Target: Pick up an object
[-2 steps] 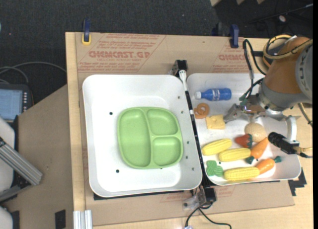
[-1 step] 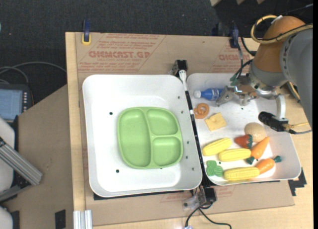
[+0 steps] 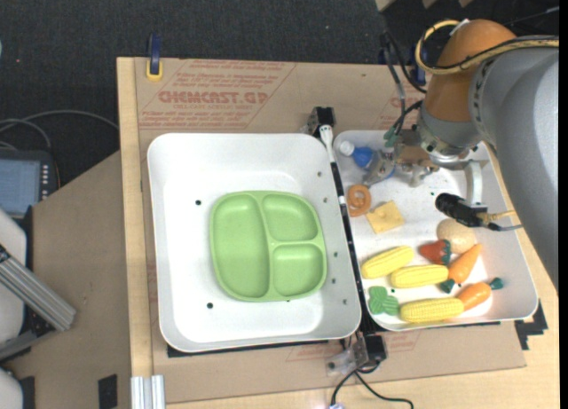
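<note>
Hovering hand (image 3: 401,166) | cheese wedge (image 3: 385,217) just below, apart

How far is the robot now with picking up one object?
Nothing looks picked up yet. The claw is low at the back of the right bin, near a blue object. The corn cobs, carrots and cheese piece lie in that bin. Grasping and lifting remain.

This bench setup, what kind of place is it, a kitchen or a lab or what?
Most likely a robotics lab bench, not a kitchen. A grey arm reaches over two white bins, toy food such as plastic corn lies in the right one beside a green divided plate, and loose cables run over dark carpet.
</note>
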Controlling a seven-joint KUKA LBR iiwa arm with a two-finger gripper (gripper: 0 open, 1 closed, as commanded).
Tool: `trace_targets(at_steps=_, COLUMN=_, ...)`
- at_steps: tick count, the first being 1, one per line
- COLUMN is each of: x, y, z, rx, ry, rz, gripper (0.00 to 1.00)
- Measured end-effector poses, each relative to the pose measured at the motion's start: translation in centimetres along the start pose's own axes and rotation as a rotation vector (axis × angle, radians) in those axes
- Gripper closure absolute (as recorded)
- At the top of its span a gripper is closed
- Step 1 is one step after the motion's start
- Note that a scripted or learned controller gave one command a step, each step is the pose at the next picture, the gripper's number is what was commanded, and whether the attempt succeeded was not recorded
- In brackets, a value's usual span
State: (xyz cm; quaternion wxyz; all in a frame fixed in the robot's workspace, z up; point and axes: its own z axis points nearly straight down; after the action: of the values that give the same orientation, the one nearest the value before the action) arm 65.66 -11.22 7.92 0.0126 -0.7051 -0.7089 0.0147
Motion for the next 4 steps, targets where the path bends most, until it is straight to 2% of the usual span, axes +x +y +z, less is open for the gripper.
trace_targets(at_steps=1, x=-0.5, y=-10.6, z=0.0, rx=-0.027, ry=0.005, rz=0.01, gripper=0.0)
trace_targets(at_steps=2, x=1.5, y=-6.8, z=-0.4, rx=-0.045, ry=-0.011, rz=0.009, gripper=0.0)
trace_targets(at_steps=3, x=1.3, y=-9.3, z=-0.1, rx=-0.033, ry=0.004, rz=0.007, gripper=0.0)
trace_targets(at_steps=4, x=1.3, y=-9.2, z=-1.1, rx=-0.036, ry=0.004, rz=0.007, gripper=1.0)
